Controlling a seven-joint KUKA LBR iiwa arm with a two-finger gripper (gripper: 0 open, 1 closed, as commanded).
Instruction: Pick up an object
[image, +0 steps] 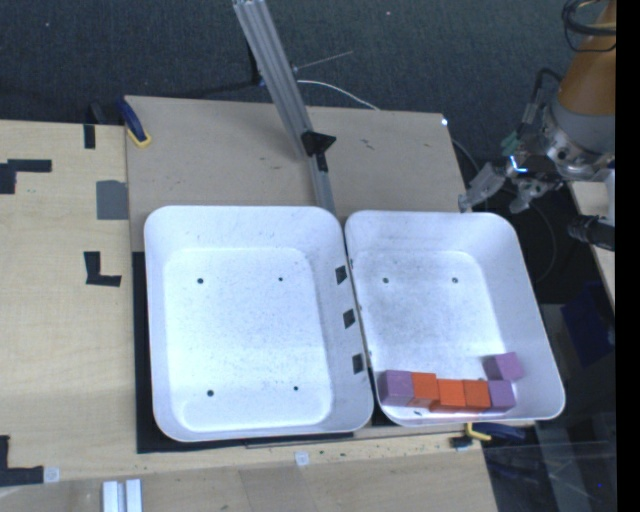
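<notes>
We are looking at a row of small blocks (455, 388) lying along the near edge of the right bin (440, 240): a purple block (398, 385) at the left end, two orange blocks (452, 392) packed against it, and two more purple blocks (503, 368) stacked or crowded at the right end, by the bin's near right corner. They are looking like matte, square-edged cubes, perhaps foam or painted wood, touching one another and pressed close to the bin's sloping wall. The bin itself is appearing as smooth white moulded plastic with rounded corners, finely speckled, with a few small dark holes in its floor; the left bin (170, 240) beside it is of the same make. Both are sitting on a pale wooden bench (60, 300). The end effector (500, 182) is hovering well apart from the blocks, beyond the far right corner of the right bin, and we are unable to tell how it is set at this size and angle. We are judging that the pick is not yet begun. To do it well, we are thinking the arm should be travelling over the bin and descending on the leftmost purple block, whose left side is standing free, aligning so that neither the neighbour nor the wall is blocking the closing.
</notes>
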